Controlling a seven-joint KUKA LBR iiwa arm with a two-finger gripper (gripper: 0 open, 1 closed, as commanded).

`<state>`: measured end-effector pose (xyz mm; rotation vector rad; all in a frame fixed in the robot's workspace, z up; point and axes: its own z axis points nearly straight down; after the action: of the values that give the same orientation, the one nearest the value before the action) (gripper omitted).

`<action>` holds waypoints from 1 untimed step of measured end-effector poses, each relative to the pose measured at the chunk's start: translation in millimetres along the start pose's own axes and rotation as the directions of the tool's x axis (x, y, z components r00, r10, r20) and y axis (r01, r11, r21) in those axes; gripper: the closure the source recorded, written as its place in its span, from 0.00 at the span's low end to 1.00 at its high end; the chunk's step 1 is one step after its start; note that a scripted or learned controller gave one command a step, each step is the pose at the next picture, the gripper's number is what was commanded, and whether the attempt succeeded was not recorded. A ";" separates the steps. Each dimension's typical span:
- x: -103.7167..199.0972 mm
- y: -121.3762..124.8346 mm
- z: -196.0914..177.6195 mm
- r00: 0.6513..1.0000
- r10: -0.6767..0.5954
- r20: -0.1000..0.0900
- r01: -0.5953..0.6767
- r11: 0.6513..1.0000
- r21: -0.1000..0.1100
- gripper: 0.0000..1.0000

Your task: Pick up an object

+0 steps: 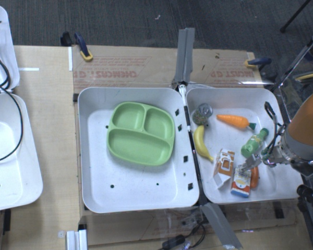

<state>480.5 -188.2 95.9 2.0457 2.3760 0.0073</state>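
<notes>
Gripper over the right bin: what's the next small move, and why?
Probably a short drop straight down. The gripper sits low among the small carton, the green bottle and an orange item, with nothing seen between its fingers, so the carton below looks like the nearest pick.

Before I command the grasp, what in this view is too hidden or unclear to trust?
- Gripper: fingers too small and blurred over the clutter; grasp unclear.
- Orange item: mostly hidden by the juice box and gripper.
- Green bottle: lower end behind the gripper.
- Arm: cut off by the right edge.
- Round grey object: too small to identify.
</notes>
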 end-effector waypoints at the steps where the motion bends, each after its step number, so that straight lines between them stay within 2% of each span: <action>1: 0.2 1.8 -10.7 1.000 0.002 -0.002 -0.002 1.000 -0.004 1.00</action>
<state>482.2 -187.7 106.6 2.0473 2.3733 0.0133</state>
